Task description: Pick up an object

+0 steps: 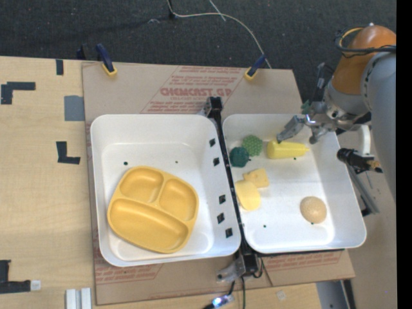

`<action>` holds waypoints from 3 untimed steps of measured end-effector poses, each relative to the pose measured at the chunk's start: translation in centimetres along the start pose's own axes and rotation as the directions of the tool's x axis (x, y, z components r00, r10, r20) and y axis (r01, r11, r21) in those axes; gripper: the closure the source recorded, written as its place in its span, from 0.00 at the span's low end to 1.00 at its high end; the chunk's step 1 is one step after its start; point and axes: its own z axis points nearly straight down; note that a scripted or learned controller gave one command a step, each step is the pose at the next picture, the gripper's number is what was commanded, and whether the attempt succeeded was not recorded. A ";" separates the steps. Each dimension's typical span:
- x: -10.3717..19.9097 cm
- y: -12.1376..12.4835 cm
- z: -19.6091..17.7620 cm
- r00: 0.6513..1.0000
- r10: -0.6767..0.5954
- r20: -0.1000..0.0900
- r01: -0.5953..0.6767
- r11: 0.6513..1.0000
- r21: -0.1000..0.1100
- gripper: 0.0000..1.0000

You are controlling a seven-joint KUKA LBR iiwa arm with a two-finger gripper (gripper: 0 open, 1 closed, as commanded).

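Note:
In the right bin [335,234], my gripper [299,136] hangs near the far edge, open, with nothing between its fingers. Just under and in front of it lies a yellow oblong block [287,150]. To the block's left sit a light green lumpy piece [252,145] and a dark green one [239,157]. Two pale yellow pieces [257,177] [248,196] lie near the bin's left wall. A beige round ball [313,209] rests at the front right.
The left bin [109,131] holds a yellow divided plate [153,208]. A black divider [222,166] runs between the bins. The arm [360,69] comes in from the right over the bin's far right corner. Blue-yellow clamps [105,60] hold the cardboard at the back.

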 end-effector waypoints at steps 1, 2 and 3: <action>0.1 0.1 2.3 1.000 0.000 0.000 0.000 1.000 -0.005 0.00; 0.1 0.1 1.4 1.000 -0.001 0.003 0.001 1.000 -0.005 1.00; -0.9 0.1 -3.8 1.000 0.001 0.002 -0.001 1.000 -0.010 1.00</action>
